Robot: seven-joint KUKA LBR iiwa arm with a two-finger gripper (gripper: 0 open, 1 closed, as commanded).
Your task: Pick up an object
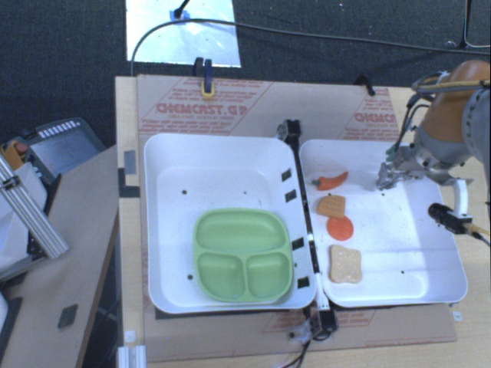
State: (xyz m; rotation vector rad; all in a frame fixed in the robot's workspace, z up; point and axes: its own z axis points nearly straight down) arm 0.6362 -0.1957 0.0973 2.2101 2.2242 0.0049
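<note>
Two white bins sit side by side on the bench; the left bin [165, 167] carries a green divided tray [243, 254], and the right bin [430, 282] carries four small food pieces in a loose column near its left wall. Much of the arm [453, 121] is cut off at the picture's right edge; only its orange band and grey wrist can be seen, and the gripper [389, 177] below them is small and blurred, so whether its fingers are parted or closed cannot be told, and nothing can be made out between them. The gripper hangs over the upper part of the right bin, near that bin's far wall; the orange-red pepper [332, 180] lies to its left at about the same height in the picture, apart from it and not touching. Below the pepper lies a tan cracker [331, 205]; just under that, touching or nearly so, a red-orange round slice [340, 228]; lower again, a pale slice of bread [345, 264], well apart from the gripper. What the pieces truly are is hard to make out at this size.
</note>
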